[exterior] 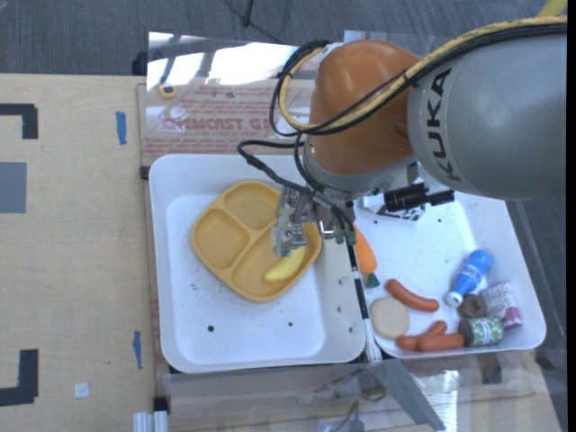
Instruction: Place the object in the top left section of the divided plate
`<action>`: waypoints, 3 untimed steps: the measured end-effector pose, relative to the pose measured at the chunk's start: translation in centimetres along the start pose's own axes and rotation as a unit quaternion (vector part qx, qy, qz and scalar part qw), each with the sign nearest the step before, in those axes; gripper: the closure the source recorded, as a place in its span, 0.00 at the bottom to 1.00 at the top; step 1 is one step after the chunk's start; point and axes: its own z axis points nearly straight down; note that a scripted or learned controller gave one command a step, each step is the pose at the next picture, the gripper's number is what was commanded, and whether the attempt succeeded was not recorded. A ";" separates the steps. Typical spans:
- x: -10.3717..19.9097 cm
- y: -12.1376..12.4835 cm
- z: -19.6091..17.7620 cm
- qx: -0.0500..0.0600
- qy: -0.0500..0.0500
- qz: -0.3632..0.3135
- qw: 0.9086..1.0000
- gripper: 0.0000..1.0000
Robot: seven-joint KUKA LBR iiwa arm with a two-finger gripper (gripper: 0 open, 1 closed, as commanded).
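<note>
A yellow divided plate [225, 237] lies in the left white bin [180, 322]. A small yellow banana-shaped object [283, 268] rests in the plate's lower right section, near its rim. My gripper [292, 228] hangs over the right side of the plate, just above the yellow object, and nothing is visibly held in it. The arm's large orange and grey body hides the bins' back right part.
The right bin [526, 331] holds an orange carrot [364, 255], sausages [412, 295], a beige disc [390, 316], a blue bottle [471, 274] and small cans [486, 331]. A divider wall [355, 304] separates the bins. A cardboard sheet [216, 120] lies behind them.
</note>
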 end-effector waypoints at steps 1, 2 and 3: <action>2.2 1.0 -0.6 0.000 0.002 -0.045 0.999 1.00; 5.0 -8.5 -2.0 0.001 0.002 0.048 0.999 1.00; -1.2 -5.0 -2.6 0.000 -0.001 -0.051 0.999 1.00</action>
